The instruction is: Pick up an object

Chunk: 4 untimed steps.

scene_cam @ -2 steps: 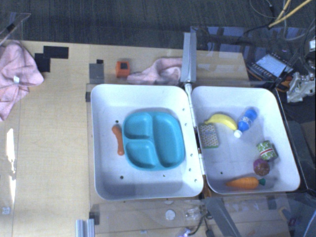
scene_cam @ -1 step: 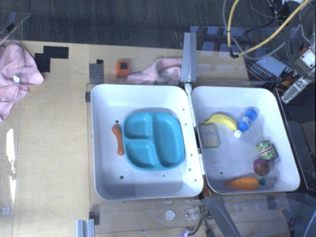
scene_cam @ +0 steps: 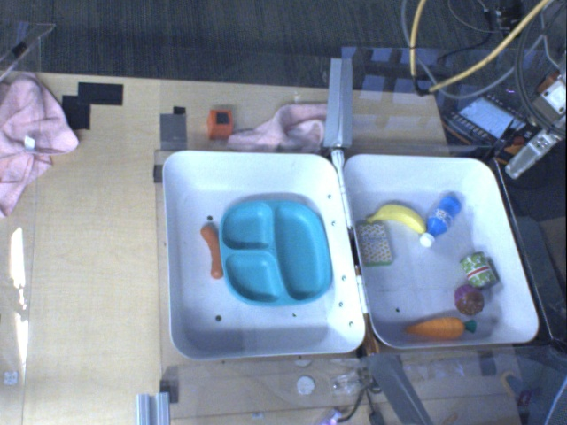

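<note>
1. Starting on your left: left bin, white and shallow, touching its neighbour along the centre seam.
2. Blue divided plate, three compartments, lying flat in the middle of the left bin.
3. Orange-brown sausage-shaped piece, lying lengthwise just beside the plate's left edge, apart from it.
4. Right bin, white, holding six loose items, any of which you may count as the object to pick.
5. Banana, yellow, in the upper middle of the right bin.
6. Blue bottle, lying tilted with its white cap pointing down-left, just beside the banana's right tip.
7. Green patterned packet, flat, below the banana's left end and near the centre seam.
8. Small green can, on its side near the right wall.
9. Dark red round item, just below the can; its kind is too small to tell.
10. Carrot, orange with a green end, lying along the near wall.
11. Bench items behind the bins: pink cloth, small orange block; a second pink cloth at far left.
12. Yellow cable, looping at upper right.
13. Gripper: you cannot tell from this view whether it is open or closed.
</note>
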Motion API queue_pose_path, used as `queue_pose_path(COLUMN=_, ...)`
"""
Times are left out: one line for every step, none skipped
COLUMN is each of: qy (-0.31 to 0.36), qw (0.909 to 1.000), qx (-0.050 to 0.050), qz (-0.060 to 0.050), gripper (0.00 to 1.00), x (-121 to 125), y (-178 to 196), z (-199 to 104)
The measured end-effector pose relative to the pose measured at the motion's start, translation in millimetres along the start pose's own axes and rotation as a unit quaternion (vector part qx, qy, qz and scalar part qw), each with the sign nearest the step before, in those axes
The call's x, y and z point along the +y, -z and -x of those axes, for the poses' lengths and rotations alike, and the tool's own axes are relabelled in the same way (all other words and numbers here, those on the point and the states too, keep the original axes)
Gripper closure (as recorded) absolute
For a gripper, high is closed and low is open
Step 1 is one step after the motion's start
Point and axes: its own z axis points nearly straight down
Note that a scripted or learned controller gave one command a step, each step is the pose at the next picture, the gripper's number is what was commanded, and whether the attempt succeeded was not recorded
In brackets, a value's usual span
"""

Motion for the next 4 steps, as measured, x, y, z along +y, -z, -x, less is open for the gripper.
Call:
queue_pose_path(qy=0.373, qw=0.9279, qx=-0.001, qz=0.004, gripper=1.00, x=2, y=-32, z=0)
queue_pose_path(qy=0.371, qw=0.9285, qx=0.002, qz=-0.006, gripper=1.00, x=-2, y=-21, z=-2)
queue_pose_path(qy=0.370, qw=0.9291, qx=0.004, qz=-0.016, gripper=1.00, x=-5, y=-11, z=-5)
queue_pose_path(qy=0.368, qw=0.9294, qx=0.006, qz=-0.026, gripper=1.00, x=-9, y=-1, z=-7)
